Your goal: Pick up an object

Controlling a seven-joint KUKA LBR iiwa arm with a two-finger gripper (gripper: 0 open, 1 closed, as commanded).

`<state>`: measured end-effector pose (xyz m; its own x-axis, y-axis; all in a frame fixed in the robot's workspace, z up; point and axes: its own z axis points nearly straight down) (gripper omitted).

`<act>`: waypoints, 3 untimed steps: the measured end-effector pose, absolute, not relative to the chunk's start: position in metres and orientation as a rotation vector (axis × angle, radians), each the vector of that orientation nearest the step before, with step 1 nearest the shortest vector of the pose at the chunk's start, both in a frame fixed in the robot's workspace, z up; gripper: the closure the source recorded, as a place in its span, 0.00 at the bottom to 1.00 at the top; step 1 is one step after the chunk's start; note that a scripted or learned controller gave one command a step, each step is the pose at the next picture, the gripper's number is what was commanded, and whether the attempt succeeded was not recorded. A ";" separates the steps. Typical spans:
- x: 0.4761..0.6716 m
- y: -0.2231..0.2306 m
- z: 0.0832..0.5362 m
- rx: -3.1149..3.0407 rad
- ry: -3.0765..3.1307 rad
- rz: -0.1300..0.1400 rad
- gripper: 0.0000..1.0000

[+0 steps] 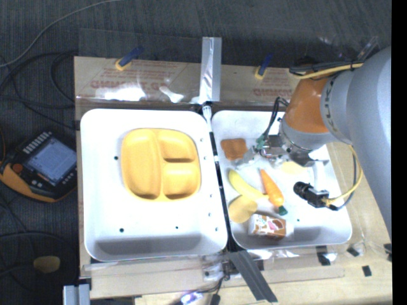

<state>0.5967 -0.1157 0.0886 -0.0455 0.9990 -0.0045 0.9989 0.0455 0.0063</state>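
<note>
Several objects are lying in the right bin (340, 234), lower right of the frame: a carrot (272, 190), a brown square piece (233, 148), yellow slices (240, 184) and a small carton (269, 225). I am hovering my gripper (275, 150) just above the carrot, judging this the approach; next I need to descend and close. My wrist is hiding my fingers, so I cannot tell their spread.

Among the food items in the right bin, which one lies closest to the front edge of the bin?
The small printed carton. It lies below the carrot, the yellow pieces and the brown square, nearest the bin's front wall.
</note>
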 end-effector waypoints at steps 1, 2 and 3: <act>0.556 -0.144 0.089 2.057 2.361 0.007 0.00; 0.557 -0.144 0.099 2.056 2.358 0.010 1.00; 0.610 -0.076 0.228 2.027 2.400 -0.004 1.00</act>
